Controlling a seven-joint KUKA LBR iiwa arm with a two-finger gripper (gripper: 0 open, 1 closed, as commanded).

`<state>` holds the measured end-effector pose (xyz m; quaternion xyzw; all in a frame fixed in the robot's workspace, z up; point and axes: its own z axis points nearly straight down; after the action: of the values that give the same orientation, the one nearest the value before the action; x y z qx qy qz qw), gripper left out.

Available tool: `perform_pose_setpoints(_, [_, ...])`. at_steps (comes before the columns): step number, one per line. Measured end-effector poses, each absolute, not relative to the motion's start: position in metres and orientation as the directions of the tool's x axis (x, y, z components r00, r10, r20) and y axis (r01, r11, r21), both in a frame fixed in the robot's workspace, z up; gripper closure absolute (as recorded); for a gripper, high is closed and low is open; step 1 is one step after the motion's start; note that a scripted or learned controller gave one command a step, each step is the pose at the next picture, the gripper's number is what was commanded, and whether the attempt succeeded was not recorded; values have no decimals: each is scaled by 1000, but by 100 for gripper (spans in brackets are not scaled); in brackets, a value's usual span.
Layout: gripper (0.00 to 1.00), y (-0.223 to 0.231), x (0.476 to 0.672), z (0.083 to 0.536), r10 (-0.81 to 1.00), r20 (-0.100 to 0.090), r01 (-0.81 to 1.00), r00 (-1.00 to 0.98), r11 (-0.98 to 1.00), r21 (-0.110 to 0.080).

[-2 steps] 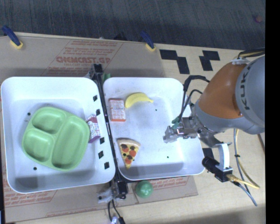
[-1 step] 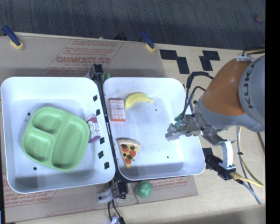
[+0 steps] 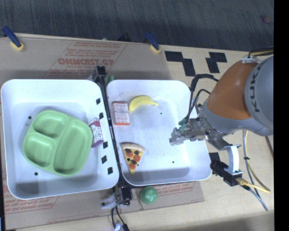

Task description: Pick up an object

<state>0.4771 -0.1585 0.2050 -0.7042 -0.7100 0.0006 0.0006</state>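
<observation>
So far: nothing lifted, the whole pick left to do.
Gripper: two-finger gripper [image 3: 177, 137] low over the right white bin [image 3: 154, 177], near its right wall; open or clenched, cannot tell.
Candidates: yellow plastic banana [image 3: 142, 102], orange-and-white flat packet [image 3: 120, 113], toy pizza slice [image 3: 132, 156], all lying in that bin, apart from the gripper.
Left bin: green compartment plate [image 3: 57, 142].

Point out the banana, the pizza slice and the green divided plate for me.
banana [image 3: 142, 103], camera view, on the middle of its yellow curve.
pizza slice [image 3: 132, 155], camera view, on its topped centre.
green divided plate [image 3: 58, 141], camera view, on the ridge between its compartments.
</observation>
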Motion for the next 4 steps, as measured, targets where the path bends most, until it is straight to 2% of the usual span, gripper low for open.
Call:
perform_pose_setpoints(1, [100, -179, 505, 219, 1000, 0, 1000, -6, 6, 0])
perform_pose_setpoints(3, [100, -134, 476, 213, 1000, 0, 1000, -9, 9, -3])
perform_pose_setpoints(4, [100, -131, 477, 212, 1000, 1, 1000, -10, 10, -4])
